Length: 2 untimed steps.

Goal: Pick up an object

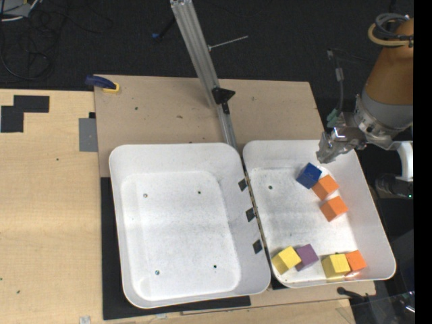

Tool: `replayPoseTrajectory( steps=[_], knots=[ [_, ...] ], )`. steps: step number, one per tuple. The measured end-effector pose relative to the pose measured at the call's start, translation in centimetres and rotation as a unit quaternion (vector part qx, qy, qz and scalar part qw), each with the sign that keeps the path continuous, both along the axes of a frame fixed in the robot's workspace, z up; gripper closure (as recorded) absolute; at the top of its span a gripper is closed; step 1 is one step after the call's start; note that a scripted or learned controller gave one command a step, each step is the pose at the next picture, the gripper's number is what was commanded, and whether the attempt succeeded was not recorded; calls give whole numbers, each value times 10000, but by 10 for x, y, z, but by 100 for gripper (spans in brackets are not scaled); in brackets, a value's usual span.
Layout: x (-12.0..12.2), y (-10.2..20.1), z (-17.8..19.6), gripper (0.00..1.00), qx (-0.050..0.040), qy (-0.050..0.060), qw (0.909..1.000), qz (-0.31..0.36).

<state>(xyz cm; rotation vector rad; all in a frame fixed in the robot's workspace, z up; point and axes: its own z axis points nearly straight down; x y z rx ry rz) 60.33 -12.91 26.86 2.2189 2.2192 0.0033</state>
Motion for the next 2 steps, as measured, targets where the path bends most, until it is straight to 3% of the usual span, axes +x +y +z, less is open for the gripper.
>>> replayPoseTrajectory(
  steps=[2],
  knots=[
    [-14, 101, -14, 100, 17, 45, 10000, 20]
  ],
)
